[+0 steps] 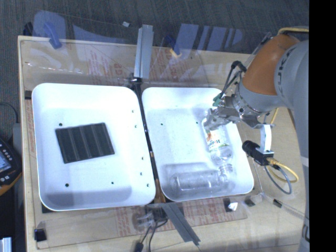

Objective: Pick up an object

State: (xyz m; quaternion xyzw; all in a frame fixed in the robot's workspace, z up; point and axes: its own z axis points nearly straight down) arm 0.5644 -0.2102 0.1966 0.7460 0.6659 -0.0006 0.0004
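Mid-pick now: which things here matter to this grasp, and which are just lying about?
Likely in the job:
- gripper, over the right white bin
- clear plastic bottle with an orange-and-white label, close by it
- clear plastic container lying along that bin's near wall

Just lying about:
- dark grey ribbed flat panel in the left white bin

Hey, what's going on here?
A grey arm with an orange band reaches in from the right, its gripper low over the right white bin, at the far end of a clear plastic bottle with a red label. Another clear plastic bottle lies along that bin's near wall. A dark ribbed rectangular panel lies in the left white bin.
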